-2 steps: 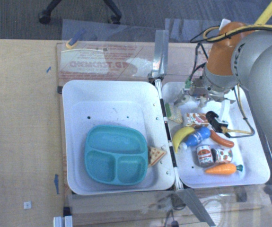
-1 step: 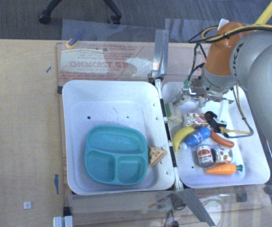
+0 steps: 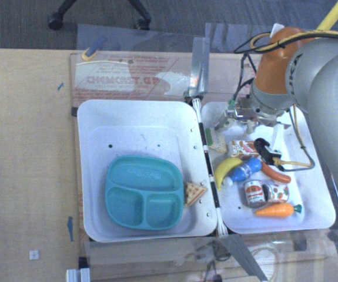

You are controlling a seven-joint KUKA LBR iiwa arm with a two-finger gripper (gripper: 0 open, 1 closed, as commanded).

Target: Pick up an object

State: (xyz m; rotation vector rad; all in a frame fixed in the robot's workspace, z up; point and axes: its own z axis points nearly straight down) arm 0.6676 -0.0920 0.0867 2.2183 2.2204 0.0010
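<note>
The jaws are hidden beneath the wrist, so I cannot tell their state. The grey arm's gripper (image 3: 252,124) is hanging low over the right white bin (image 3: 318,184), probably lining up on the pile below: yellow plastic banana (image 3: 226,169), blue bottle (image 3: 243,172), orange toy carrot (image 3: 274,210).

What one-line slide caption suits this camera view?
Grey arm's claw above right bin of toy food; teal tray in left bin.

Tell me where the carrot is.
The carrot lies in the right bin, near its front edge, just below the can.
</note>
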